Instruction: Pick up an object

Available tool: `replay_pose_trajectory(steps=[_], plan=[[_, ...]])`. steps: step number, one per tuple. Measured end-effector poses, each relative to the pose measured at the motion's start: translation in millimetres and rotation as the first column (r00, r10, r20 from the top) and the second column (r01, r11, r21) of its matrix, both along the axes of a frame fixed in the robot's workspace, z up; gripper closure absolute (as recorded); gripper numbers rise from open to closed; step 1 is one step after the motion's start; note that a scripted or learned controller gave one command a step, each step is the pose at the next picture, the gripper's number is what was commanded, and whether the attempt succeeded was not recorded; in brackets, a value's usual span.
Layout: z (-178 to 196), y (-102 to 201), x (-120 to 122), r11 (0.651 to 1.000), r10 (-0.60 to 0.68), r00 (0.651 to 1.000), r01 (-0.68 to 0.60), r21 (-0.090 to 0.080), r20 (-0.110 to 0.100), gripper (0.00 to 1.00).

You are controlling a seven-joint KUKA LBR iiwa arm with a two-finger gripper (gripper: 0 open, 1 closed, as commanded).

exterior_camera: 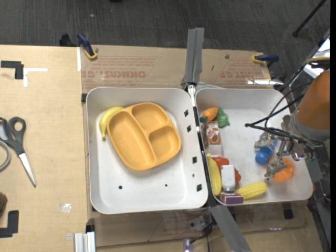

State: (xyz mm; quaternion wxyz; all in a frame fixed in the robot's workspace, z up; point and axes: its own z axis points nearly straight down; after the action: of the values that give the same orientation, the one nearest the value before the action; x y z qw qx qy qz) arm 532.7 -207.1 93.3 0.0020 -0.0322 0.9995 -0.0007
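Near the right bin's (247, 106) right edge, the hand (275, 159) hangs low between a blue object (262, 155) and an orange one (284, 173). I cannot tell its state. Nothing looks lifted; the pick seems still ahead.

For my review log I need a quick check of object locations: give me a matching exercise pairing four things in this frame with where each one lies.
Things:
1. divided orange plate
2. scissors
3. corn cob
4. toy carrot

Places:
A. on the bench, left of both bins
B. near edge of the right bin
C. left bin, with a banana at its left rim
D. far left corner of the right bin, beside a green piece

Pairs: 1-C, 2-A, 3-B, 4-D
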Motion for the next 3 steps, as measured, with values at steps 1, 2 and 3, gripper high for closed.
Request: replay_pose_trajectory(steps=[1, 2, 3], plan=[[-1, -14, -42, 1.0, -0.024, 1.0, 0.024, 0.001, -0.001, 0.0], [-1, -13, -50, 1.0, -0.015, 1.0, 0.015, 0.001, -0.001, 0.0], [-1, 96, -46, 1.0, -0.023, 1.0, 0.023, 0.003, -0.002, 0.0]])
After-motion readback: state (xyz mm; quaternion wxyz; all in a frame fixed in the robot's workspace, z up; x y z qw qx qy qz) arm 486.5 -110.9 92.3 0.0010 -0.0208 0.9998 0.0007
